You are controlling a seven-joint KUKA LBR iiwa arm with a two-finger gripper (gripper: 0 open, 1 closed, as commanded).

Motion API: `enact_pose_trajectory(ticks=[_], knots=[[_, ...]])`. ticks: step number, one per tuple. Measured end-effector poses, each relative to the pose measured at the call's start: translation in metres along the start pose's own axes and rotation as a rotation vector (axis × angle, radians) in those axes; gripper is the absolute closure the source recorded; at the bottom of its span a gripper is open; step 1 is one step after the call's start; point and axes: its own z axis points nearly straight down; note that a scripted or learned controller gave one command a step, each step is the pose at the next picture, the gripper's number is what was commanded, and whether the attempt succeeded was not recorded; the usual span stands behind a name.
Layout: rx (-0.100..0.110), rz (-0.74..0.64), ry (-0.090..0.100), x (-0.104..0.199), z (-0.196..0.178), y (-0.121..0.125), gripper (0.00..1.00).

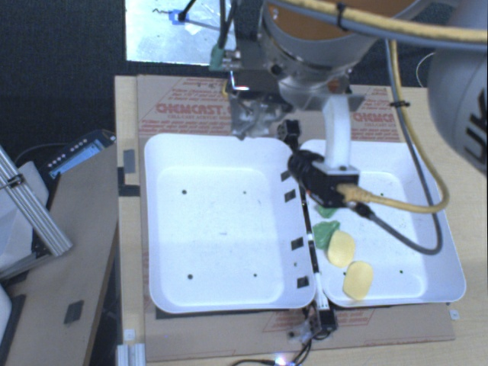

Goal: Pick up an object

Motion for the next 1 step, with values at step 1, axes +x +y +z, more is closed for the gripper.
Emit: enact_pose_trajectory(ticks=[1], knots=[[0.028,0.006,-0.016,-0.0122,0.1388,-0.0029,1.0]])
